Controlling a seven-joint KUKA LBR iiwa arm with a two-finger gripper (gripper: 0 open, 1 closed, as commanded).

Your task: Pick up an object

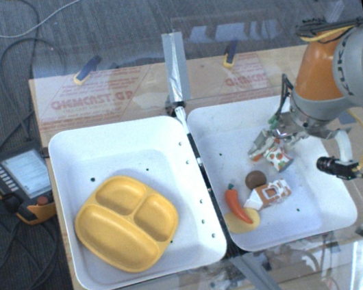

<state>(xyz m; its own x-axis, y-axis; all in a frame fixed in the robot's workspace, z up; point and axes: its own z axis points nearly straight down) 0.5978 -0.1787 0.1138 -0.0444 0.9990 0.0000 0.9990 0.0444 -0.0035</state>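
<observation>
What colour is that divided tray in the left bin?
Yellow all over: the divided tray, seen plainly in the camera view, lying in the white left bin.

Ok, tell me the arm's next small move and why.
Probably a short drop straight down onto the small packet. The end effector sits right over it in the right bin, and nothing shows as gripped. The brown ball, carrot and carton lie apart from it, nearer the bin's front, so the packet is the closest target.

Tray in left bin; carrot, small items in right bin.
</observation>
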